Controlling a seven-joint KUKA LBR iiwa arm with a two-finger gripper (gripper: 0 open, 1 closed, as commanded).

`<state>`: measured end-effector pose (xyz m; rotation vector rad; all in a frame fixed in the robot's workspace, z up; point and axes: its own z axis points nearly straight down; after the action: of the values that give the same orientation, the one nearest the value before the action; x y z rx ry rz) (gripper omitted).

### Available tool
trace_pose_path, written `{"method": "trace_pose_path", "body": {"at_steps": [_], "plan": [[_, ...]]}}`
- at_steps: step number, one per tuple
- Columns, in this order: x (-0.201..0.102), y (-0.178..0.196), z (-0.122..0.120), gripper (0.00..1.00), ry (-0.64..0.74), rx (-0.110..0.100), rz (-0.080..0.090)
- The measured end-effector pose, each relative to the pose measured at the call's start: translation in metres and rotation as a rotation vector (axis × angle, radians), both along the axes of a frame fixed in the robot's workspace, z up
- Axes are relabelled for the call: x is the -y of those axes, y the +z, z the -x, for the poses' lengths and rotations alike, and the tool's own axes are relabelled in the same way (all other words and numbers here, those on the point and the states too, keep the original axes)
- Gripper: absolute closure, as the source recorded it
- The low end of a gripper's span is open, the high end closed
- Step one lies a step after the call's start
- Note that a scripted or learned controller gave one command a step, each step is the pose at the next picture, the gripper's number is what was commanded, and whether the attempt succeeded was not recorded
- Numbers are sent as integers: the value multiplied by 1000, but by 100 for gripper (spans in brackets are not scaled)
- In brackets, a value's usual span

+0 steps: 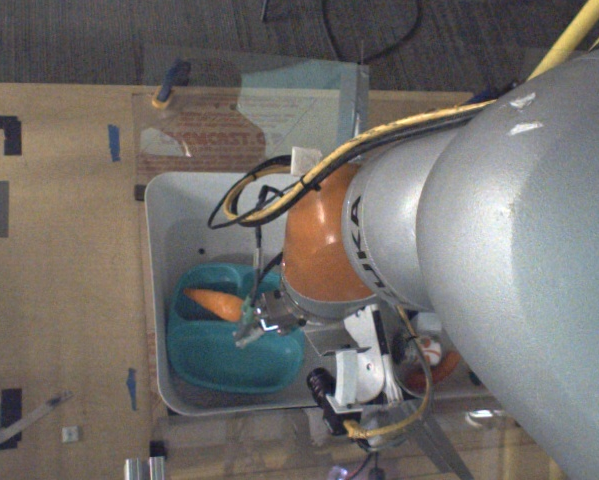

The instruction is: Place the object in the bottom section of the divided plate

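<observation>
A teal divided plate lies in the left white bin. An orange carrot-shaped object rests in the plate's upper left section, with its green end pointing right. My gripper hangs low over the plate, just right of the object's green end and above the ridge that divides the sections. The wide lower section of the plate sits below and left of the gripper. The orange band and grey arm hide the plate's right side.
The arm covers most of the right bin, where a small orange and white item peeks out. Black and yellow cables loop over the left bin's upper part. Blue tape marks dot the wooden bench.
</observation>
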<state>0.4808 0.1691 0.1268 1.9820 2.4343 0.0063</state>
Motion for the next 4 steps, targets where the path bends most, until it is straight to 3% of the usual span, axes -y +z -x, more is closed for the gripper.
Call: {"method": "trace_pose_path", "body": {"at_steps": [1,2,3,4], "plan": [[13,-30,-103,0,215,7,-11],[19,20,-31,0,327,-6,2],[5,-31,-67,0,440,14,-1],[6,-16,-73,100,435,32,-2]]}}
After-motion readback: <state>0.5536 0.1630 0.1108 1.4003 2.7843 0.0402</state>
